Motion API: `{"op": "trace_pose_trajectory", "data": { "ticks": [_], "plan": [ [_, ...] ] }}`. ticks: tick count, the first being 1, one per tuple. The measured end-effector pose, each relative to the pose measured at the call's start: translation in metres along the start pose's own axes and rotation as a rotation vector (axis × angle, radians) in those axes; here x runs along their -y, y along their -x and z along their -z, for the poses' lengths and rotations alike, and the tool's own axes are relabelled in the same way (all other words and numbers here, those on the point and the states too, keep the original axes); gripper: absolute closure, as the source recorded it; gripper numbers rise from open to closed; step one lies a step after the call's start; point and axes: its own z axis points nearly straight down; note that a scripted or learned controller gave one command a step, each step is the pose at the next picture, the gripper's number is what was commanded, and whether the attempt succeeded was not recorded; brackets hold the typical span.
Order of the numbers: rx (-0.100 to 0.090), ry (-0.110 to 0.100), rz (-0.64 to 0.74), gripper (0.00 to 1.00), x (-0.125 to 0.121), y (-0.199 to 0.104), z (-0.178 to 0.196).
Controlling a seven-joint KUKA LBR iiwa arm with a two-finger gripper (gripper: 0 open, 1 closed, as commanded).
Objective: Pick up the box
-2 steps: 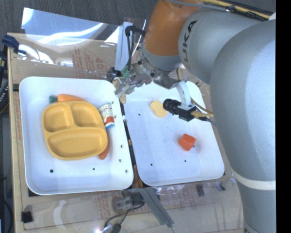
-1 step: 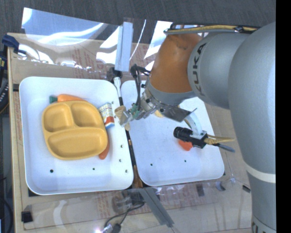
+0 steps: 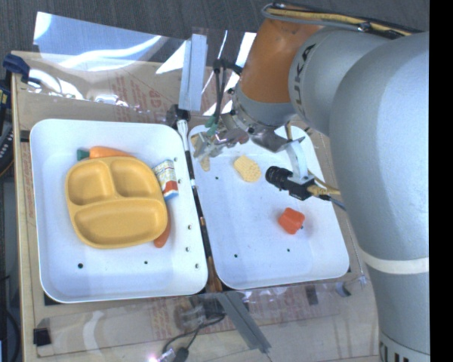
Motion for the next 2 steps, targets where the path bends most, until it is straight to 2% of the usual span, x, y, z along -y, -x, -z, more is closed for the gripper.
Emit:
{"op": "trace_pose_trajectory", "data": {
  "ticks": [1,2],
  "plan": [
    [-0.001,-0.001,0.27,1.0,0.077,-0.045,0.041],
    [0.0,-0.003,-0.32,1.0,0.041,-0.04,-0.013]
  ]
}}
